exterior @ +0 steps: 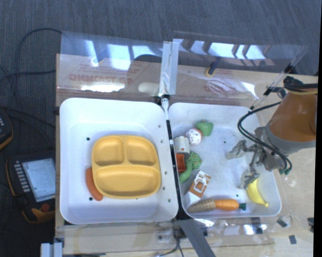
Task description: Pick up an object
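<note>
Gripper [248, 164] sits low over the right bin [225, 114], toward its right side, arm coming in from the right with the orange band [294, 117] just above the wrist. Fingers look spread, one prong reaching left and one pointing down toward the near wall, nothing between them.

Banana [257, 193] lies just below the gripper, right by the lower fingertip; contact can't be judged. Carrot [226, 204] lies below and left of the gripper along the near wall, with a brownish cone-shaped item [200, 206] touching its left end. Small orange-and-white box [199, 184] sits left and a bit lower than the gripper, near the carrot. Further left: a green leafy toy [191, 164], a small cylinder can [181, 144] by the bin divider, and a white ball with red spots [193, 135]. A green item [205, 127] sits up and left of the gripper, touching or just beside the ball. All of these are well apart from the fingers.

Left bin [77, 117], far left of the gripper, holds a yellow divided tray [126, 166] with an orange sausage-shaped toy [92, 184] tucked at its left edge.
</note>
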Tool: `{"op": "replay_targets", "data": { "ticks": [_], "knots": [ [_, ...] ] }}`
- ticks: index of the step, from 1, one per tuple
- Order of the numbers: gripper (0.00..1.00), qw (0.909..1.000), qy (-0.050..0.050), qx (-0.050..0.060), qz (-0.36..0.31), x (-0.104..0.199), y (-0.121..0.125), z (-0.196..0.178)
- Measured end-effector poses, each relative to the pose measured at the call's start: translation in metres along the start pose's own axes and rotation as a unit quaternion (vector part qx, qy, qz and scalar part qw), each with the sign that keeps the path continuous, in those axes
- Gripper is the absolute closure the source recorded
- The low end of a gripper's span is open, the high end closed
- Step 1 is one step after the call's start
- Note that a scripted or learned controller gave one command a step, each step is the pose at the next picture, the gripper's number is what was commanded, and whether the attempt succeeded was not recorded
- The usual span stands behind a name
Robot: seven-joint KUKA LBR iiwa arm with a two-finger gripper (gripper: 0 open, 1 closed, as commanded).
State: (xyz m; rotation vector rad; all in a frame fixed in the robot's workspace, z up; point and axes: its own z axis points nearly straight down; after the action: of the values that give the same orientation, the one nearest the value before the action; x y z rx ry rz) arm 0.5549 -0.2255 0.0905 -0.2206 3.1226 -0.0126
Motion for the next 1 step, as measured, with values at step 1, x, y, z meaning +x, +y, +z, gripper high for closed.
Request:
{"op": "replay_targets", "data": {
  "ticks": [1],
  "knots": [
    [0.00,0.9991,-0.003,0.001,-0.041,0.0525,0.0080,-0.0019]
  ]
}}
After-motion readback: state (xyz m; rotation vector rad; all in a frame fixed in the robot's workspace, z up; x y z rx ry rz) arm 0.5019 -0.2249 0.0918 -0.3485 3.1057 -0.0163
